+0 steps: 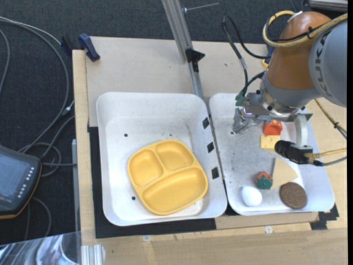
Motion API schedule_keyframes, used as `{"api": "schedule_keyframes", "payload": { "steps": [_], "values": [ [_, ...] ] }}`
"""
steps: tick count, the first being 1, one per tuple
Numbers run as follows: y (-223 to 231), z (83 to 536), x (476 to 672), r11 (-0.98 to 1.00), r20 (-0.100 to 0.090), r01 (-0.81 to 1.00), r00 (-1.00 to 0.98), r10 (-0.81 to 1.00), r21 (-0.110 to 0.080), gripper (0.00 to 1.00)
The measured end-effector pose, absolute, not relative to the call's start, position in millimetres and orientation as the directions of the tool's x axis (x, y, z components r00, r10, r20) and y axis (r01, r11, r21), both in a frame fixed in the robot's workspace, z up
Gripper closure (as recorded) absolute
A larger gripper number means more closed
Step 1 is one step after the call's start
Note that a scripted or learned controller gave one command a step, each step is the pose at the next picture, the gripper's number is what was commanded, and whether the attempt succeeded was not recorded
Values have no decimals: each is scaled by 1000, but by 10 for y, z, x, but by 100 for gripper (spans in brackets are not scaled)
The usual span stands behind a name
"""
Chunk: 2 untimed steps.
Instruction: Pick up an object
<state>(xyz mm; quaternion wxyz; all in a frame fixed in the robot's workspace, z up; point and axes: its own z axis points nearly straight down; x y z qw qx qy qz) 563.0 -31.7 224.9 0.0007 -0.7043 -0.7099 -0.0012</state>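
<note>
- Over the right bin (234,164), in the camera view, the gripper (238,125) hangs low above the bare speckled floor near the bin's back left part; whether its tips are apart or together cannot be told from this angle, and nothing is seen between them.
- Candidates for the pick all lie in that right bin: a white egg (252,196) near the front wall; a small green and orange toy (264,180) just behind it; a brown round disc (292,195) at the front right; an orange piece (272,128) and a pale yellow block (269,142) close under the wrist; a tan flat piece (285,171) between block and disc.
- To do the step well, the arm would likely need to shift toward one item before descending, since the floor beneath the tool looks empty; the orange piece and yellow block sit nearest, yet touching each other, so a closing stroke could nudge both; the egg stands apart and may roll.
- Left bin (110,112) holds a yellow divided plate (167,176), well apart from the tool; probably too flat and broad to grasp easily.
- As to pose, the arm (300,54) reaches in from the right, its orange band bulking above the wrist; the wrist points steeply downward; a black cable (292,150) trails across the bin's right side.
</note>
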Motion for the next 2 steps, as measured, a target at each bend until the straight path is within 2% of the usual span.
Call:
{"api": "schedule_keyframes", "payload": {
  "steps": [2],
  "values": [
    [834, 2352, 5965, 8, 3, 1000, -8, 1000, 2, 100]
  ]
}}
